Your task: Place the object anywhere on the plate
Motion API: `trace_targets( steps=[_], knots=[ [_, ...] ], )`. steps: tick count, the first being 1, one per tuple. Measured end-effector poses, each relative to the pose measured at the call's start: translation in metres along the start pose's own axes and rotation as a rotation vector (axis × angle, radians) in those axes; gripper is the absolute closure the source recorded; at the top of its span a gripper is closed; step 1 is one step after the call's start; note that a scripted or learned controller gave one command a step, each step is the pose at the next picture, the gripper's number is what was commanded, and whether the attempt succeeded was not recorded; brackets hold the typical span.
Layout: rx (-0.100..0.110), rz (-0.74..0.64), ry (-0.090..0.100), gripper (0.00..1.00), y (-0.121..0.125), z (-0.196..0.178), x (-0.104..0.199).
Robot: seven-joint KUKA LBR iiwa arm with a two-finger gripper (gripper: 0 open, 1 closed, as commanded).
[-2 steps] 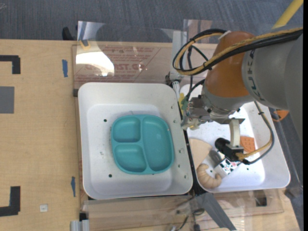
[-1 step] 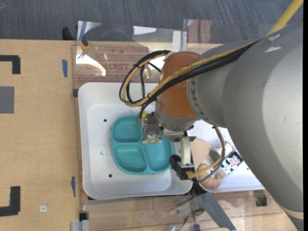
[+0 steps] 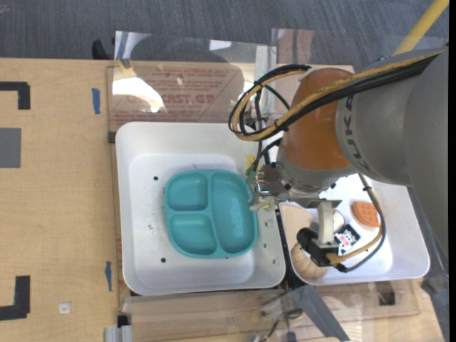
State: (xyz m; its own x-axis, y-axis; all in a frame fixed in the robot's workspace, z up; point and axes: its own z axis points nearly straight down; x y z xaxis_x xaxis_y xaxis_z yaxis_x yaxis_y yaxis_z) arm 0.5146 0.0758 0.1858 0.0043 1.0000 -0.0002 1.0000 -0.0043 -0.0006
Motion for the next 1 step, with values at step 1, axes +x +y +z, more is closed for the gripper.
trace_targets(
  steps=[1],
  knots=[
    [0.004,-0.004,0.001,0.0,-0.0011,0.002,0.0022]
  ],
)
